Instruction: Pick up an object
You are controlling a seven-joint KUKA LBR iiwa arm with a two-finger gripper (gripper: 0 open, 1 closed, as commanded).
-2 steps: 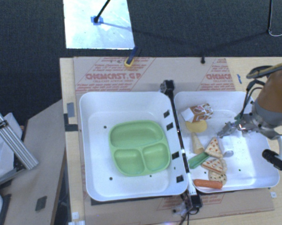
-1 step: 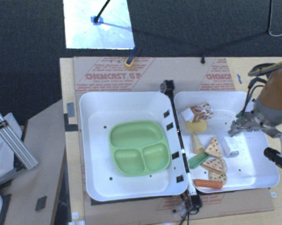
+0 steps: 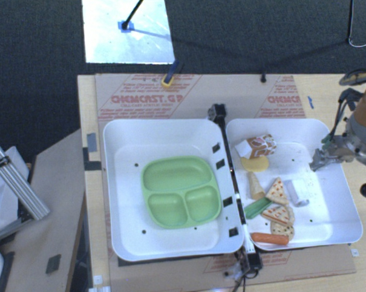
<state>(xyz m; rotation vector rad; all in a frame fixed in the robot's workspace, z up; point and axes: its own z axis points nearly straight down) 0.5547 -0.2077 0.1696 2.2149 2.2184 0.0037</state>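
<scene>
Camera view cuts off the arm; tool (image 3: 320, 159) state unclear, perhaps touching right bin (image 3: 332, 226).

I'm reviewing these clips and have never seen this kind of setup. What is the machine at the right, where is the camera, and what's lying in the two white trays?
One fixed camera looks down at a slant on a bench. The grey machine at the right edge is a robot arm; its gripper hangs over the right bin, and nothing can be seen held in it. The left bin holds a green divided plate. The right bin holds toy food: a carrot, pizza slices, a yellow piece and a small carton.
</scene>
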